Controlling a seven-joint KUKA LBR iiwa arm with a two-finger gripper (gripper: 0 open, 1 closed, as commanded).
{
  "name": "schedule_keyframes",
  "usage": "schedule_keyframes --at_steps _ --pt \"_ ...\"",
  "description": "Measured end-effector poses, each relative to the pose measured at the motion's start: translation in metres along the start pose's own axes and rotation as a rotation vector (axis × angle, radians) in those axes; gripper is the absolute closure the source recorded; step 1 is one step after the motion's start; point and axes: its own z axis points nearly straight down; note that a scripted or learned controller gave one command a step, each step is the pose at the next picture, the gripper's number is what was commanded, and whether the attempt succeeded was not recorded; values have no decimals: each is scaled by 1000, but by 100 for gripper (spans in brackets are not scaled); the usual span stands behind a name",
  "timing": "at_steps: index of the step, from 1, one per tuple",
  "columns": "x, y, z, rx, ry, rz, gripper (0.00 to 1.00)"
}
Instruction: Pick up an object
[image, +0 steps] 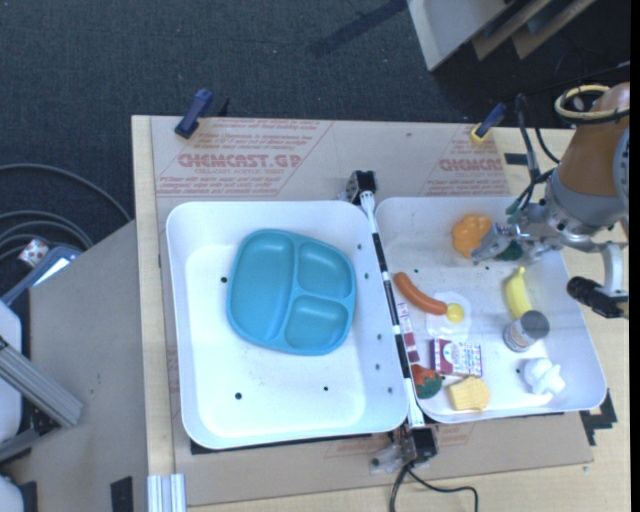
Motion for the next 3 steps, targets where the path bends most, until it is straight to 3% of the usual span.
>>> schedule_keyframes --at_steps 1,2,3 --pt "0 35 17 30 5 -5 0" --pt "-1 32 9 44 5 -4 100" --pt "0 34 7 32 4 -5 0"
